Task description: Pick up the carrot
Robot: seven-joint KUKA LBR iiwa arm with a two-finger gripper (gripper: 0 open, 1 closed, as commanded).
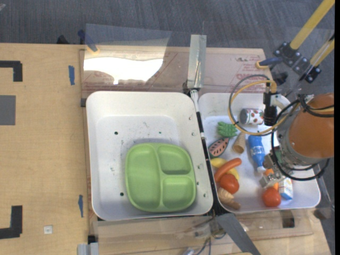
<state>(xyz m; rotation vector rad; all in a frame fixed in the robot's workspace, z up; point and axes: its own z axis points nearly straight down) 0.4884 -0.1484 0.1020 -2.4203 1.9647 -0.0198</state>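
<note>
The short orange carrot with a bushy green plastic top (pixel 230 134) lies left of the claw (pixel 270 170), whose grip I cannot tell.

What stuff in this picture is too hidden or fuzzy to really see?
- The tool: the arm's orange band and cables cover it, so its grip is unclear.
- The carrot: its lower end is tucked behind the tomato.
- The blue bottle: its lower end disappears under the arm.
- The small items at the right bin's front: too blurred to name.
</note>
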